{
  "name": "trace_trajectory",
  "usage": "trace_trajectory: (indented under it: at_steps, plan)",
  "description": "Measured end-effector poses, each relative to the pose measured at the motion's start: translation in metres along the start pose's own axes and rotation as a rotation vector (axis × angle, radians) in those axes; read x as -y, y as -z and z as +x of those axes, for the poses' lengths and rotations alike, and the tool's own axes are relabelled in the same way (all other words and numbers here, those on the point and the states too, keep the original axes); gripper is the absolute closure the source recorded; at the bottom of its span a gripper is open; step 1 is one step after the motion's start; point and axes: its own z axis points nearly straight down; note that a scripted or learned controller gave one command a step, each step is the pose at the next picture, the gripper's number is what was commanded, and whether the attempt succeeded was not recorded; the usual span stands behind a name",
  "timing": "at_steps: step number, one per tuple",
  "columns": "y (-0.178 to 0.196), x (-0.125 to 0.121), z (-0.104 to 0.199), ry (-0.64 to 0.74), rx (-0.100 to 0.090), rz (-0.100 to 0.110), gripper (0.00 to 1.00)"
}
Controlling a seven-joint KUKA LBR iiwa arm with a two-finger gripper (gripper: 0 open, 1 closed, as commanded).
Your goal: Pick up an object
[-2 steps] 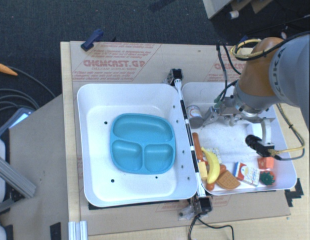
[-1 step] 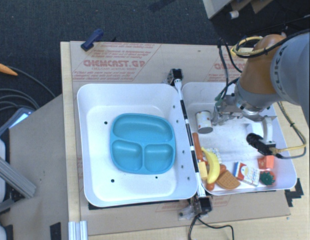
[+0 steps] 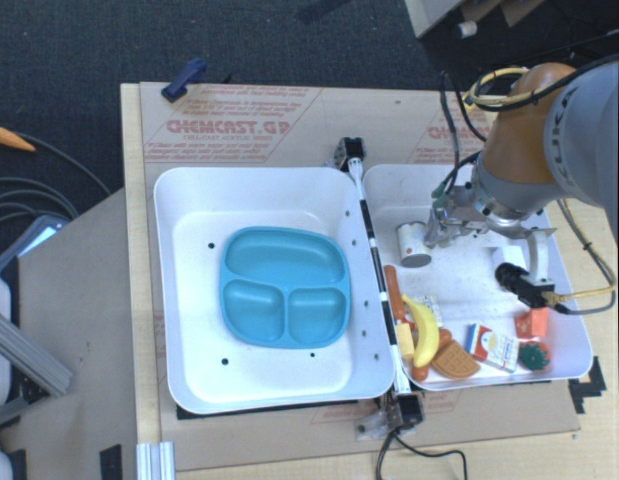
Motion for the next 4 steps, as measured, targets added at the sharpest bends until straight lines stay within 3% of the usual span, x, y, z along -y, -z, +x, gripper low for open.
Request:
trace_trajectory:
  at_steps: [1, 2, 3, 4]
  plan:
    - [0.01, 0.0, 0.0, -0.001, 0.0, -0.001, 1.0]
    - [0.13, 0.045, 0.002, 0.002, 0.0, 0.001, 1.0]
    - [0.071, -0.002, 0.055, 0.003, -0.001, 0.002, 1.0]
    - [0.109, -0.063, 0.041, 0.004, 0.0, 0.0, 1.0]
